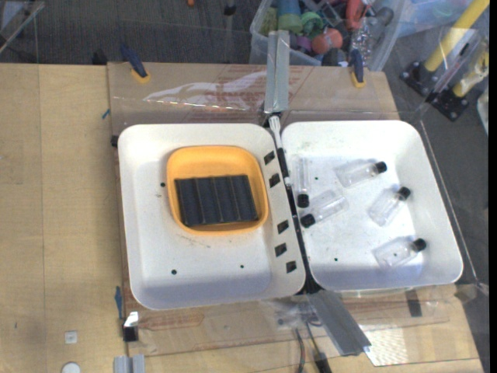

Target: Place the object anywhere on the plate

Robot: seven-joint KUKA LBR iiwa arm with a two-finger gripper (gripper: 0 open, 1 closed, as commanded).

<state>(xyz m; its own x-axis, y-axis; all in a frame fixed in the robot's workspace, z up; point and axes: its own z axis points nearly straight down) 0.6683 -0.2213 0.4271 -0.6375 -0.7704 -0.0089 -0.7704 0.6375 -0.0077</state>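
Observation:
An orange plate (180, 167) with rounded corners sits in the left bin (147, 270). A dark ribbed rectangular block (215, 200) lies flat on it. In the right bin (435, 239) lie several small clear plastic bottles with black caps: one at the upper right (359, 172), one right of centre (386, 205), one at the lower right (398, 251), one near the centre (323, 208) and one by the divider (300, 174).
A clear box of colourful toys (326, 14) stands behind the bins. The wooden benchtop (54, 208) spreads out to the left. A metal bar (276, 72) runs back from the divider between the bins.

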